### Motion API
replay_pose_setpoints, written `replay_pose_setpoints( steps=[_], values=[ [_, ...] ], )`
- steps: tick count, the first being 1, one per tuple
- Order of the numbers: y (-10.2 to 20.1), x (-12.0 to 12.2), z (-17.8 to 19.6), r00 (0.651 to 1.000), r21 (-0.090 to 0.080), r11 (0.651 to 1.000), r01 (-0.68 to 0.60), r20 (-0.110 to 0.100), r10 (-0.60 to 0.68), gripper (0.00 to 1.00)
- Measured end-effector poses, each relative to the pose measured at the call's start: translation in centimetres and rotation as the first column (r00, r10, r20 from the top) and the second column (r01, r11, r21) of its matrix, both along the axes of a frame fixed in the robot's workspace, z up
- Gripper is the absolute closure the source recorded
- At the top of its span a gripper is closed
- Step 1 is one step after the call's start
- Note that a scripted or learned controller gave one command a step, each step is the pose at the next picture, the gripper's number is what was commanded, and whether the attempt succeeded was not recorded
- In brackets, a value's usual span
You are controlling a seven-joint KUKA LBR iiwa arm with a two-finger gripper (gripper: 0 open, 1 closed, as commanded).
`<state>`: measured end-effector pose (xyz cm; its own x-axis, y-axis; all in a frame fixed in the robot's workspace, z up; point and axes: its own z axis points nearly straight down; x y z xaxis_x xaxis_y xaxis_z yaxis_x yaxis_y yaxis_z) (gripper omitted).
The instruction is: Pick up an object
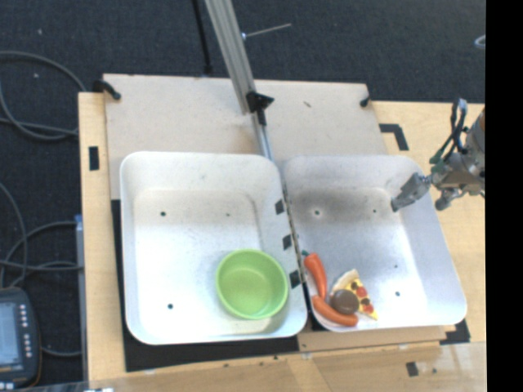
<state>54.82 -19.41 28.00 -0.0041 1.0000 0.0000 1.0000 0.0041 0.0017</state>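
Toy food pieces (pixel 337 294), the likeliest things to be picked, are heaped untouched in the near-left corner of the right bin (pixel 425 256), so no pick is judged done and the whole approach, grasp and lift are left. The end effector (pixel 409 193) is seen far from that heap, over the same bin's far-right rim, holding nothing, and whether it is released or clenched cannot be told. Smooth moulded plastic is suggested: two orange carrot-like sticks, a yellow wedge, a brown round lump, while a glossy round green bowl (pixel 252 282) is set in the left bin (pixel 163 219).
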Motion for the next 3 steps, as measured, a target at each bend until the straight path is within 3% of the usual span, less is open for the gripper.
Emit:
replay_pose_setpoints(
  steps=[1, 3],
  values=[
    [0.0, 0.0, 0.0, 1.000, 0.001, 1.000, 0.000, 0.000, 0.000, 0.00],
    [-1.0, 0.4, -9.6, 1.000, -0.002, 1.000, 0.006, -0.005, -0.006, 0.00]
  ],
)
